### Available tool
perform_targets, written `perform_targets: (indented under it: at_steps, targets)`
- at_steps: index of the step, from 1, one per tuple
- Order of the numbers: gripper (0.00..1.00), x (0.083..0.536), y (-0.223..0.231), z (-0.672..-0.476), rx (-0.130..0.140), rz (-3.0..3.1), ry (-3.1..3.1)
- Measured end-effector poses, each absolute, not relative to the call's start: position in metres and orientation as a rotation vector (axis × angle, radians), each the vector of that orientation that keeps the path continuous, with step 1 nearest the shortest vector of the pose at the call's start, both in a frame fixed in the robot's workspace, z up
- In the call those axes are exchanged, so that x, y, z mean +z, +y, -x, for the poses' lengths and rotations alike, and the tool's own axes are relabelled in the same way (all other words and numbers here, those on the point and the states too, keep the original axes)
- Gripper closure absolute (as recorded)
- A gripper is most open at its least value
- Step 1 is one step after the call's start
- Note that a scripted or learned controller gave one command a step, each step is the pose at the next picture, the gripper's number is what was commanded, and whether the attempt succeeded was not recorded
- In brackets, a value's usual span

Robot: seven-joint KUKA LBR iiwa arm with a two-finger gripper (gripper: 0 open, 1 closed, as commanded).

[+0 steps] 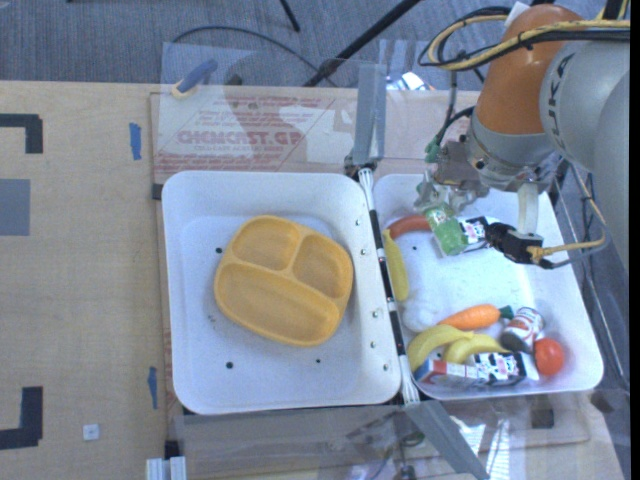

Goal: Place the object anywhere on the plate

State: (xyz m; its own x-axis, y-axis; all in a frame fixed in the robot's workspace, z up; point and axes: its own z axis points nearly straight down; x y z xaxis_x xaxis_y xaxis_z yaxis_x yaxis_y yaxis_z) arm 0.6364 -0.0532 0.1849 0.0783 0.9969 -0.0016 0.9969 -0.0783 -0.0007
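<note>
Above the right white bin, the arm's tool hangs over a small green packet that seems pinched between its fingers, though the view leaves this uncertain. Judged from here, a clean lift should come first, then a level carry left across the divider, releasing low over the plate. The plate is matte yellow plastic, three-sectioned with rounded corners; glossy toy bananas and a carrot lie nearby.
</note>
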Motion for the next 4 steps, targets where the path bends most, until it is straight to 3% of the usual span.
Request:
perform_targets:
  at_steps: [1,2,3,4]
  targets:
    - [1.0,0.199,0.027,-0.663,0.003,-2.054,2.373]
    - [1.0,0.178,0.144,-0.653,0.002,-1.913,2.492]
    - [1.0,0.22,0.189,-0.597,-0.001,-1.794,2.581]
    - [0.0,0.22,0.189,-0.597,-0.001,-1.795,2.58]
